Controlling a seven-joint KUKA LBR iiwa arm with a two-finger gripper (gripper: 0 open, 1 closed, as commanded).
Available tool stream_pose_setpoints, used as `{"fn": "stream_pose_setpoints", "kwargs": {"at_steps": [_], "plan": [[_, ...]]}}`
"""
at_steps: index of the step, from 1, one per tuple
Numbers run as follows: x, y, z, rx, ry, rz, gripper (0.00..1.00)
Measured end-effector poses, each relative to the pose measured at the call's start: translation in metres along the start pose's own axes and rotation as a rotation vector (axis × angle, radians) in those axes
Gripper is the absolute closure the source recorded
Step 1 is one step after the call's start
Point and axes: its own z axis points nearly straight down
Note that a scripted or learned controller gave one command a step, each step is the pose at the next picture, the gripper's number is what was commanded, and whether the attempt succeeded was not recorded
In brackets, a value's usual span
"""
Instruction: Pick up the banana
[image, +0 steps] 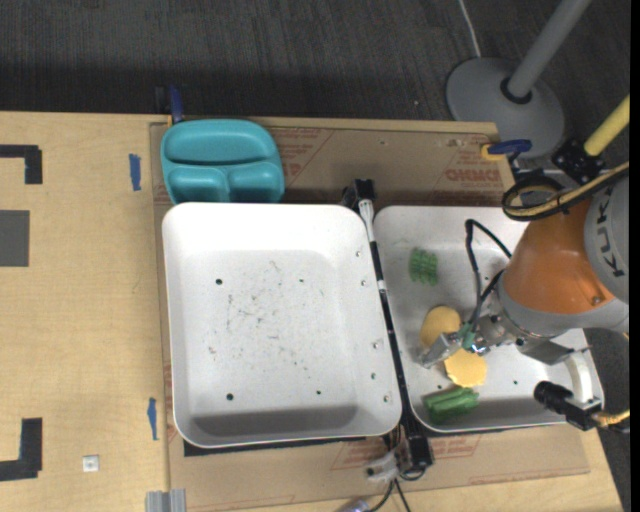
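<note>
Right bin (520, 415): banana (466, 370) lies just beneath the claw (452, 346).

Robot lab, taped cardboard bench (80, 300), white bins (270, 420)

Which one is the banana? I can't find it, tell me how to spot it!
Look at the right-hand white bin, the one the grey and orange arm reaches into. Near its middle, right by the gripper, sit two yellow pieces. The banana looks like the flatter, paler one nearer the front edge, just above a dark green toy; the rounder, deeper yellow lump is something else.
</note>
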Motion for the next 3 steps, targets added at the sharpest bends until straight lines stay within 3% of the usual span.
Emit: {"fn": "stream_pose_setpoints", "kwargs": {"at_steps": [1,2,3], "plan": [[0.003,-0.019,0.004,-0.004,-0.003,-0.325,0.00],[0.004,-0.019,-0.005,-0.005,-0.002,-0.324,1.00],[-0.011,-0.019,0.003,-0.005,-0.007,-0.936,1.00]]}}
